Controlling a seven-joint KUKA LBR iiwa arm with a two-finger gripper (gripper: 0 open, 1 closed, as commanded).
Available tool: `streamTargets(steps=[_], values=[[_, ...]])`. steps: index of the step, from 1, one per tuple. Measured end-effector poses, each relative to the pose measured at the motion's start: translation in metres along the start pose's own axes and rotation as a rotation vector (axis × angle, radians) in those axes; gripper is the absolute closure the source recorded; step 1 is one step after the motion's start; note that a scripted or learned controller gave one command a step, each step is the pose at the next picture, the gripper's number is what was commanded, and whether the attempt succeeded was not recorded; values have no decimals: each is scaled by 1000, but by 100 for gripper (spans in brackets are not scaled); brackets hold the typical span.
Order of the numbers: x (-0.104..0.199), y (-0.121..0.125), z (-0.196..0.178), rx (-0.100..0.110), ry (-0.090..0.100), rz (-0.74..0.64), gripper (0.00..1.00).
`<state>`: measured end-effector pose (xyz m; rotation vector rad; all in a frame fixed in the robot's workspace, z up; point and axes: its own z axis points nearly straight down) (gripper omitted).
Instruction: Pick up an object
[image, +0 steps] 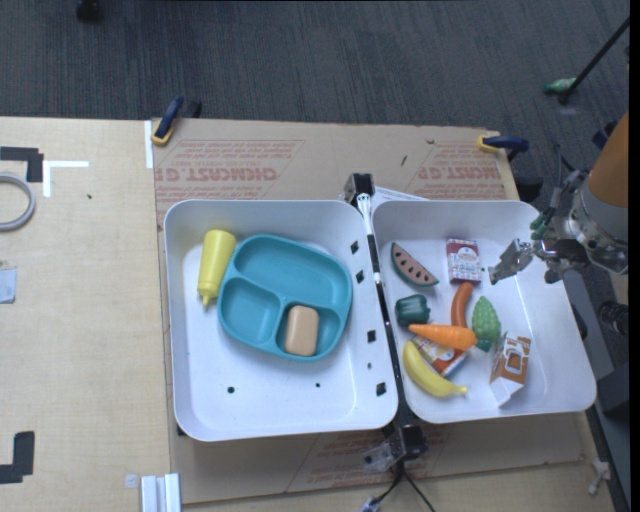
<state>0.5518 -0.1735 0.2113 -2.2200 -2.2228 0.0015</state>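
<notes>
My gripper (528, 265) hangs over the right bin's (570, 395) far right side, open, with nothing between its fingers. One dark fingertip (505, 263) points toward a small red and white carton (462, 260). Below the gripper lie a green leafy toy (485, 322) and an orange and white packet (511, 360). Further left in this bin are a watermelon slice (413, 265), a red sausage (460, 299), a green pepper (411, 308), a carrot (442, 336) and a banana (430, 373).
The left bin (270, 410) holds a teal divided plate (270, 290) with a tan bread piece (300, 330) in one compartment. A yellow bottle (213, 264) lies beside the plate. Clamps (165, 120) pin the cardboard at the back.
</notes>
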Motion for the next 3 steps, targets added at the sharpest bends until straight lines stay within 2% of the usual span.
streamTargets(steps=[1, 2, 3], values=[[54, 14, 119, 1, 0, 61, 0], [54, 14, 110, 0, 0, 63, 100], [61, 34, -57, 0, -1, 61, 100]])
